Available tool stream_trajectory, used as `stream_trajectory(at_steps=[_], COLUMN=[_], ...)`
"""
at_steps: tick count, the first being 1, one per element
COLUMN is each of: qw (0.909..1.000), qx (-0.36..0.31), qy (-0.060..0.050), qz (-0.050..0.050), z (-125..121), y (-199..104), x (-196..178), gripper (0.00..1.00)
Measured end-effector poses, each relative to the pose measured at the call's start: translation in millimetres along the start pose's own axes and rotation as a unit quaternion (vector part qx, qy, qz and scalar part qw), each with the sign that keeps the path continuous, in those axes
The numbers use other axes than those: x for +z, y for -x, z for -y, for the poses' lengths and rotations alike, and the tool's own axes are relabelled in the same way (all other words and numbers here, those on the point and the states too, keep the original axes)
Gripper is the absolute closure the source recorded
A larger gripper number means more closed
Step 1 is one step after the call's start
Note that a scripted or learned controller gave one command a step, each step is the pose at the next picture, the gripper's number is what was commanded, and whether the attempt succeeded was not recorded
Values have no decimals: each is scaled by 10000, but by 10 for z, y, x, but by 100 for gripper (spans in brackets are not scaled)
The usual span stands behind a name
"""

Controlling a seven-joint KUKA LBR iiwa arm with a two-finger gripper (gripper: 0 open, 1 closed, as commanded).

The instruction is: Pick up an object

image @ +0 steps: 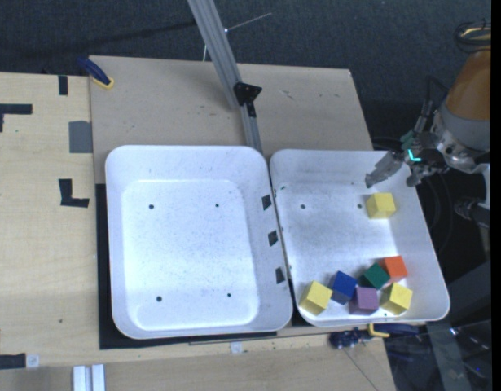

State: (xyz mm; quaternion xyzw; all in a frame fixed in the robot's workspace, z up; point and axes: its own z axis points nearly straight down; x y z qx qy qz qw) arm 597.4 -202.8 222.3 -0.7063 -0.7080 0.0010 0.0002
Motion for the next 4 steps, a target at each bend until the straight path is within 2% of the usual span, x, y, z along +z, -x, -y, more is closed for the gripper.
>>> stream_trajectory(at_steps=[2,3,4], qw=[10000,10000,10000], qx=[3,5,0], qy=[-24,89,87], qz=[-6,33,40], z=[82,28,31], y=[31,53,52], x=[901,1044,975], gripper=[0,0,100])
